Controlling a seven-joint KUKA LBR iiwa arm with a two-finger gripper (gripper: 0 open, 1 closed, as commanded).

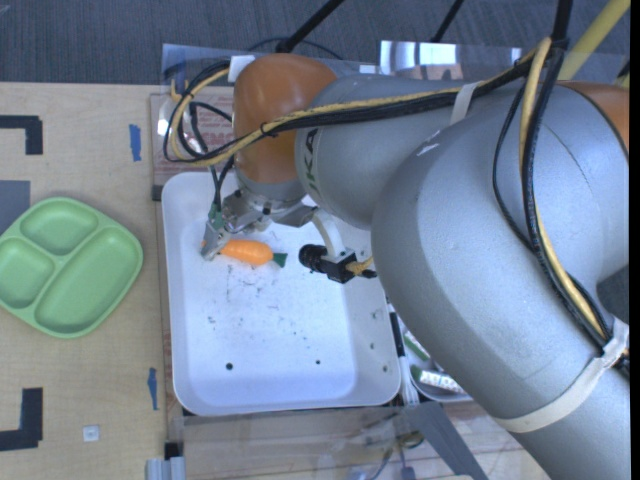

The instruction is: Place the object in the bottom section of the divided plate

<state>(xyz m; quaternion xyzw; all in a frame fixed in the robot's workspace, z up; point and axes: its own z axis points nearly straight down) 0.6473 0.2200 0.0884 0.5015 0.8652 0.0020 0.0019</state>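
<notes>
Carrot (247, 253) lies in white bin (200, 368) — gripper (217, 236) angled down, touching it.

Grey arm (480, 218), orange band (275, 108)

You had a pale wooden bench top (90, 388) on the left, marked with black angle marks (24, 133) and short strips of blue tape (135, 141). A dark grey panel (12, 208) lay at the left edge. At the far side ran dark grey carpeted floor (100, 18). A yellow bar (600, 23) slanted across the far right corner. Lighting was even.
</notes>
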